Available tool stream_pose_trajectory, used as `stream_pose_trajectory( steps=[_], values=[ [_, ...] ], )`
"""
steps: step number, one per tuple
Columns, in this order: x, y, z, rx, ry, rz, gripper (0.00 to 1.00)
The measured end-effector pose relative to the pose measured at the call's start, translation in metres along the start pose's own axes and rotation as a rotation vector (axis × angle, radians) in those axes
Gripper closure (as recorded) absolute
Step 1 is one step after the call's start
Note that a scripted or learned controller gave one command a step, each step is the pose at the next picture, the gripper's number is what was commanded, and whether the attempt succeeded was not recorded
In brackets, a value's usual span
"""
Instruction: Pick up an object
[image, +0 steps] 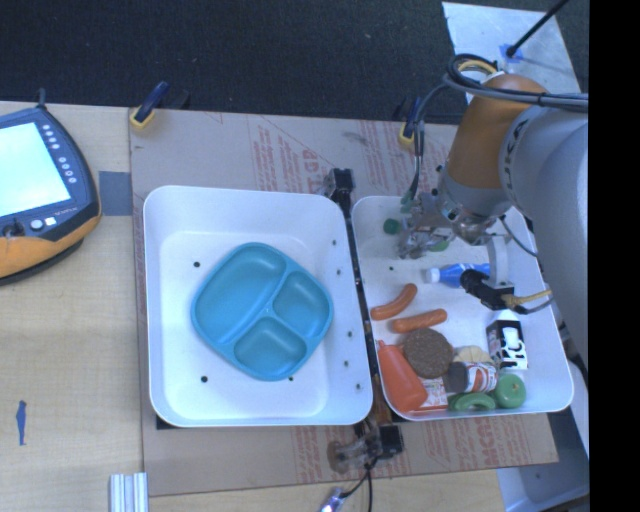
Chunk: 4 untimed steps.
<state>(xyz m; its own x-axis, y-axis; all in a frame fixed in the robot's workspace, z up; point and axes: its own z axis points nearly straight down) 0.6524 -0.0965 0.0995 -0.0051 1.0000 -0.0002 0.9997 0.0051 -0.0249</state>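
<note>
arm (500, 140) reaching in over right bin (545, 400) | pincer (420, 238) hovering at bin's far end, spread cannot be told | two sausages (405, 310) lying mid-bin, brown patty (428, 352) just beyond them, orange piece (398, 380) beside patty | blue divided plate (262, 310) sitting in left bin (170, 390) | tablet (35, 190) resting on counter (70, 380)

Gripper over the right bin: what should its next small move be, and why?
Probably a short shift toward the two sausages. The gripper sits at the right bin's far end, over bare floor, nothing visibly between its fingers; the sausages lie apart from the crowded near end.
</note>
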Motion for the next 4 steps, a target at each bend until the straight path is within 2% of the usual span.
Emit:
stream_pose_trajectory(
  steps=[1,2,3,4],
  values=[
    [0.046,0.002,-0.115,-0.023,0.001,0.001,1.0],
    [0.045,0.001,-0.114,-0.022,0.0,0.001,0.0],
    [-0.014,-0.006,-0.028,-0.019,-0.002,0.001,0.0],
    [0.001,-0.005,0.008,-0.018,-0.002,-0.001,0.0]
  ],
)
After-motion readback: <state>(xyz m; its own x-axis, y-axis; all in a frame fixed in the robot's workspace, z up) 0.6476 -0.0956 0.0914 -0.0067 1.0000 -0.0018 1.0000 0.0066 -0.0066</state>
